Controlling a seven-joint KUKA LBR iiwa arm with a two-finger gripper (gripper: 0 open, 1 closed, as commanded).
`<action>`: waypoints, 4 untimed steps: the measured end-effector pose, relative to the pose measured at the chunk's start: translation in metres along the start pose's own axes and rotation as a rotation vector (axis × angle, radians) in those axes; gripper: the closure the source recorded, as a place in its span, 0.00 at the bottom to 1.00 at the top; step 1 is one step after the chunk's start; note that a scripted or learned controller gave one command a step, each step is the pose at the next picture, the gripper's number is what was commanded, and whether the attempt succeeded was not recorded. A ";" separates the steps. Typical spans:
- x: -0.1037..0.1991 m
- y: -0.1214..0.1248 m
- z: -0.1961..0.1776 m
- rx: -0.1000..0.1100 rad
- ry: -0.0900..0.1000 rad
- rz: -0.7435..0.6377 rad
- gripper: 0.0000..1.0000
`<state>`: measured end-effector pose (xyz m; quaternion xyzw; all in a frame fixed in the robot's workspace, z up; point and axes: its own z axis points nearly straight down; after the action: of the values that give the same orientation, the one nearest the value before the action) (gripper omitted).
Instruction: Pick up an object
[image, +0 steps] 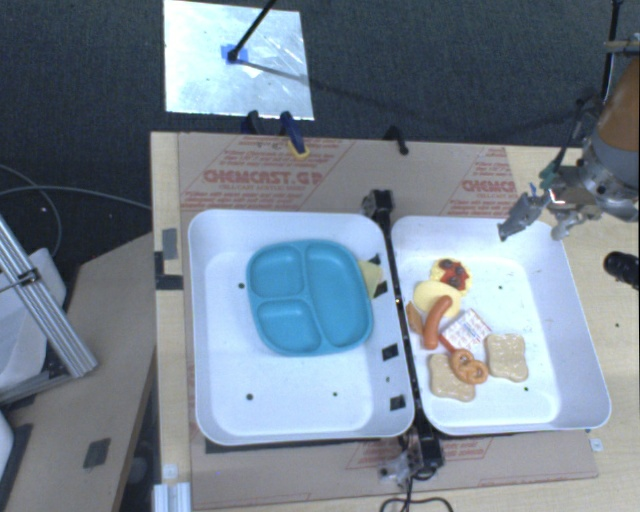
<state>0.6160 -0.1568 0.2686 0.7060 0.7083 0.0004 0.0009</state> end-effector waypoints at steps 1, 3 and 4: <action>-0.018 -0.016 0.134 0.011 0.002 0.004 0.00; -0.001 -0.001 0.183 -0.006 0.001 -0.008 0.00; -0.029 -0.136 0.184 0.010 0.003 0.010 0.00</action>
<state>0.4801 -0.1867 0.0840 0.7093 0.7049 -0.0021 -0.0036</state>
